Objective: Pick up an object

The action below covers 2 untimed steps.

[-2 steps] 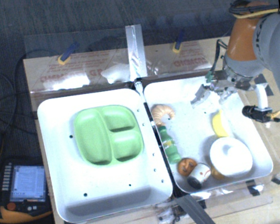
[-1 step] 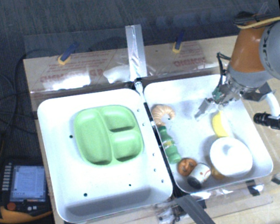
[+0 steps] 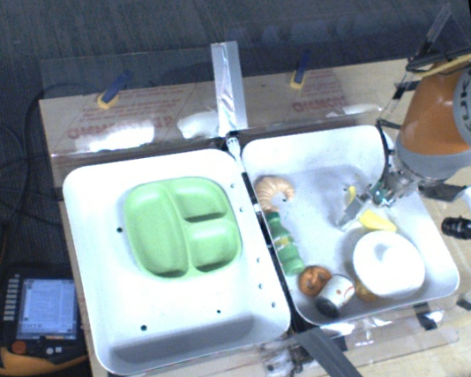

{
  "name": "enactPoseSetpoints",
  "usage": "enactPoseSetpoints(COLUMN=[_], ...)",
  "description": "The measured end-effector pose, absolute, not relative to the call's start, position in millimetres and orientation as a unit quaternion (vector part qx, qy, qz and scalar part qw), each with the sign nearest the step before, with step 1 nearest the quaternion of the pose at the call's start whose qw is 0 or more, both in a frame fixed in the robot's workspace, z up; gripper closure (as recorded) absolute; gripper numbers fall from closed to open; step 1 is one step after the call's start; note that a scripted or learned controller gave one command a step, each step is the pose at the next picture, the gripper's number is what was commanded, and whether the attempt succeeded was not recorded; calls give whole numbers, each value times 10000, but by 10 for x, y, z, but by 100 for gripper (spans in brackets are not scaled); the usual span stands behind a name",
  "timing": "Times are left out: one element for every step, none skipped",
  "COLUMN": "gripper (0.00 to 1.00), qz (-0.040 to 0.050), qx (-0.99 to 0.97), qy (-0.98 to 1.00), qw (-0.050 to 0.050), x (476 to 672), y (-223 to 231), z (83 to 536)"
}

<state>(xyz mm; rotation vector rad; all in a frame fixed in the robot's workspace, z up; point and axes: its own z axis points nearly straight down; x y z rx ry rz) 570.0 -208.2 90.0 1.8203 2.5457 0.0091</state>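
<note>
The claw [image 3: 356, 205] hung over the right bin [image 3: 310, 154], near a yellow piece [image 3: 377, 221]; couldn't tell if it was gripping anything. That bin was packed: a round white bowl [image 3: 388, 261] at 5 o'clock, a ridged shell [image 3: 274, 191] at 10, a green bottle [image 3: 283, 244] along the left wall. The left bin [image 3: 98, 278] carried a smooth green divided tray [image 3: 181, 226]. Plywood tabletop [image 3: 65, 131], dark carpet [image 3: 188, 12] around.

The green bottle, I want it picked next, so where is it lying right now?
The green bottle lies in the right bin, against its left wall by the divider, between the seashell-like object above it and the brown ball below.
</note>
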Motion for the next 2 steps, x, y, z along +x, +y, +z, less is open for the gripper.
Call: enactPoseSetpoints(gripper=[100,100], qz=[36,-3], qx=[5818,5911], qy=[8133,8066], qw=[74,0], x=[5711,5409], y=[-2083,-1641], z=[1002,2093])
